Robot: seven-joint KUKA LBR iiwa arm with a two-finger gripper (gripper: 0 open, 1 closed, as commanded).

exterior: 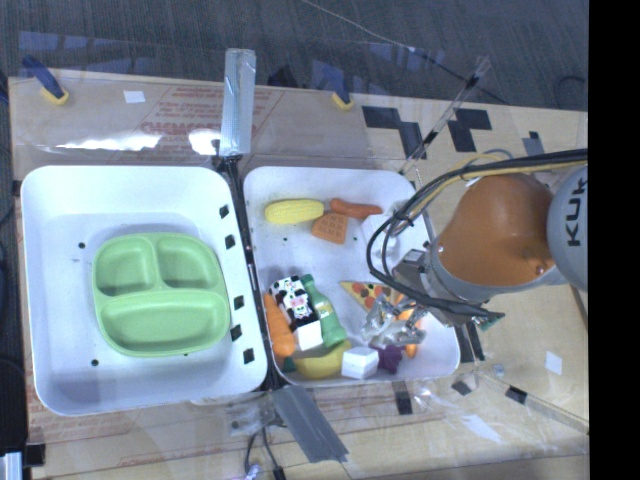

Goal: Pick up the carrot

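Arm (500, 233) bent over right bin (300, 183); gripper (385, 320) low, well right of carrot (279, 326).

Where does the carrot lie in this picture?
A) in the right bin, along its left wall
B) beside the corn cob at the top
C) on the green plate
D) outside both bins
A: the carrot lies in the right bin, along its left wall, beside the cow-patterned toy.
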